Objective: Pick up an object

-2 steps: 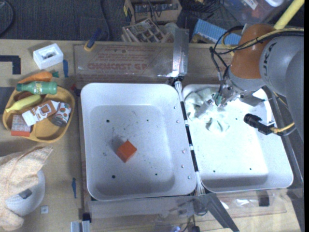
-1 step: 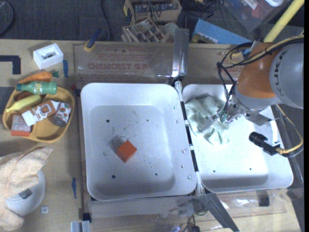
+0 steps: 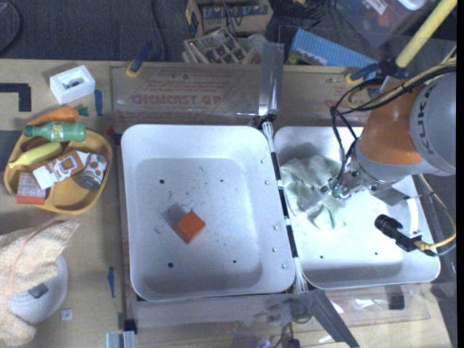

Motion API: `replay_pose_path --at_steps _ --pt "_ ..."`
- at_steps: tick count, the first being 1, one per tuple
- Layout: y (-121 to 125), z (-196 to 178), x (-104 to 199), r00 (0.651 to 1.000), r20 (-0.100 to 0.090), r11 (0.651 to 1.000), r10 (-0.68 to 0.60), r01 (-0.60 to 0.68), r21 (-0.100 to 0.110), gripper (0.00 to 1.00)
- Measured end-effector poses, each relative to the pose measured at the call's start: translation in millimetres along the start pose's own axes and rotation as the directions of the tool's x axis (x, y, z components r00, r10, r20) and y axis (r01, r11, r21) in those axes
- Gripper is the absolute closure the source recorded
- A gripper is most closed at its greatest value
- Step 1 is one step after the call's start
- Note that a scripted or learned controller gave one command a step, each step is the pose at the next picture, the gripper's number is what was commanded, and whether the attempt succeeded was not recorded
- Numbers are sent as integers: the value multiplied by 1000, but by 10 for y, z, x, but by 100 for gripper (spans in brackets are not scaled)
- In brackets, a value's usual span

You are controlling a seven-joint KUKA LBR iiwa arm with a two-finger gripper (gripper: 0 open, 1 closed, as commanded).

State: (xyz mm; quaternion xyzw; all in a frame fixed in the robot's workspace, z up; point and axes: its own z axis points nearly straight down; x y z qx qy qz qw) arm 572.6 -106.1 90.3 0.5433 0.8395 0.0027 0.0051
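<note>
From my station I see the gripper (image 3: 339,188) low in the right bin (image 3: 362,267), at the middle right of the frame, down at the right edge of a crumpled pale green cloth (image 3: 304,176). The wrist hides its tip from me, so I cannot tell whether it is open, closed or gripping any of the fabric. The grey arm (image 3: 435,129) comes in from the upper right, its orange band (image 3: 388,142) just above the wrist. The cloth lies bunched in the upper left part of that bin, close to the wall it shares with the left bin (image 3: 138,194). In the left bin a single orange block (image 3: 191,226) sits on the floor a little below and left of centre, well apart from the gripper and away from every wall. Outside the bins, at the far left of the frame, a yellow bowl (image 3: 72,207) holds a green bottle (image 3: 58,131), a banana (image 3: 32,154) and some small packets I cannot read. A white box (image 3: 72,84) stands above the bowl, and a beige cloth (image 3: 29,259) is heaped in the lower left corner.
</note>
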Motion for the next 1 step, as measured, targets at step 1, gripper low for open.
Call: replay_pose_path --at_steps 1 --pt "-42 -1202 69 998 -4 998 -65 65 7 0"
